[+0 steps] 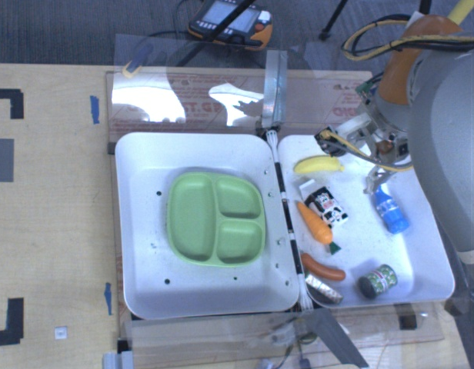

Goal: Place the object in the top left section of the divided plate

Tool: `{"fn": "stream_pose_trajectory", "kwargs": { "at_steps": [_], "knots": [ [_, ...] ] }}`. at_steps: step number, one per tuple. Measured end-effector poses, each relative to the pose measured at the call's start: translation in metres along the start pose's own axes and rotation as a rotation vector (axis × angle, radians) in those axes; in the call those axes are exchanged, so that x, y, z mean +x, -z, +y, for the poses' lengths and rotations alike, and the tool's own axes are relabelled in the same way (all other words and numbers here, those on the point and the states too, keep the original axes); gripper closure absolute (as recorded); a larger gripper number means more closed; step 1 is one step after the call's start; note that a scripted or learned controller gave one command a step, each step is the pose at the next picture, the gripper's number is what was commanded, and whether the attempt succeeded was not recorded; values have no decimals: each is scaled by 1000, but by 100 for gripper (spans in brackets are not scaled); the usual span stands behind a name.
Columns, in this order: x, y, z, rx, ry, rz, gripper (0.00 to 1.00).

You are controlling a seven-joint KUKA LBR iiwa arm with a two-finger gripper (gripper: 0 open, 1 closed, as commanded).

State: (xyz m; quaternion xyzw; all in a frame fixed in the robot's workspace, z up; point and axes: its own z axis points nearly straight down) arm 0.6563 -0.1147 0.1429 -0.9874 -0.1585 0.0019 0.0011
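Light wooden bench (45, 237), marked with black tape squares (8, 104) and blue tape bits (95, 108). Grey carpeted floor (83, 14) beyond, crossed by black tripod legs (341, 6). Glare on clear sheet (160, 98).

You've got two white bins (137, 283), one green divided plate (215, 218), one banana (318, 164), carrot (315, 222), sausage (323, 268), blue bottle (390, 211), can (376, 280), and black-and-white carton (327, 207).

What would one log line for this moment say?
tool: above right bin, near blue bottle | green divided plate: in left bin, nothing on it | banana, carrot: unmoved in right bin
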Motion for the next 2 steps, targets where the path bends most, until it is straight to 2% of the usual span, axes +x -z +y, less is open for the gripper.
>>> {"fn": "stream_pose_trajectory", "kwargs": {
  "at_steps": [1,2],
  "knots": [
    [24,42,-62,-1,-91,5,0],
    [27,57,-69,-1,-119,5,0]
  ]
}}
